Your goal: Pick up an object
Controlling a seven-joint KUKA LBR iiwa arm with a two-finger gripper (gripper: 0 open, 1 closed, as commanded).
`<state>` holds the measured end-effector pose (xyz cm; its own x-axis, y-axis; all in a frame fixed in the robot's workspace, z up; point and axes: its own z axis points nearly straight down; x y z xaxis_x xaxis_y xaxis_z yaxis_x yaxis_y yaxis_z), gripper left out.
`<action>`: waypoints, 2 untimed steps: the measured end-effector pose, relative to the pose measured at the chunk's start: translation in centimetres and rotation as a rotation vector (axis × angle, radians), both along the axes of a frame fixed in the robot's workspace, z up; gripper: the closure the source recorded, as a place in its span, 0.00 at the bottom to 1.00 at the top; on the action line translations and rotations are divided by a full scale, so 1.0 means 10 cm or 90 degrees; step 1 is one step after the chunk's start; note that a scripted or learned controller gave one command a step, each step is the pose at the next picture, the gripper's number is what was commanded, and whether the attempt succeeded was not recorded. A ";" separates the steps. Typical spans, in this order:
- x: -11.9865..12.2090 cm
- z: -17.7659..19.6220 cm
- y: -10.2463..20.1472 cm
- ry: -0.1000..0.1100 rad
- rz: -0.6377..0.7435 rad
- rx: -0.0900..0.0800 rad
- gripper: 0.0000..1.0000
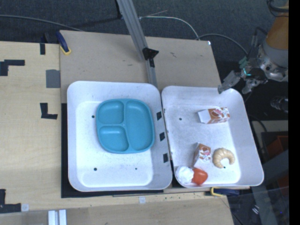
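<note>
Item 1, gripper (233, 82): sits at the upper right, off the far right corner of the right bin (243, 125), above its rim and not down among the contents. Whether it is open or closed cannot be told; nothing is seen held in it.

Item 2, right bin contents, 4 candidates for picking:
- wrapped snack packet (214, 115), upper middle, nearest the gripper yet apart from it;
- small carton (202, 153), lower middle;
- croissant (223, 157), just beside the carton on its right;
- red and white object (192, 176), against the bottom edge.

Item 3, left bin (79, 139): holds 1 blue divided plate (125, 125), flat, with 3 compartments.

Status, as judged: pick not yet done. All 4 objects lie on the bin floor. Left to do: choose 1 object, descend, close on it, lift.
</note>
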<state>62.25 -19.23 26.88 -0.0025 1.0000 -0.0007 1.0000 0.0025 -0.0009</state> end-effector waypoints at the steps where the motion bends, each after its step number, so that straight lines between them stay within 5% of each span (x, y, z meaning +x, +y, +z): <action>1: 0.00 0.00 0.00 0.000 0.000 0.000 0.00; 2: 0.00 -0.65 0.03 0.004 0.000 0.001 0.00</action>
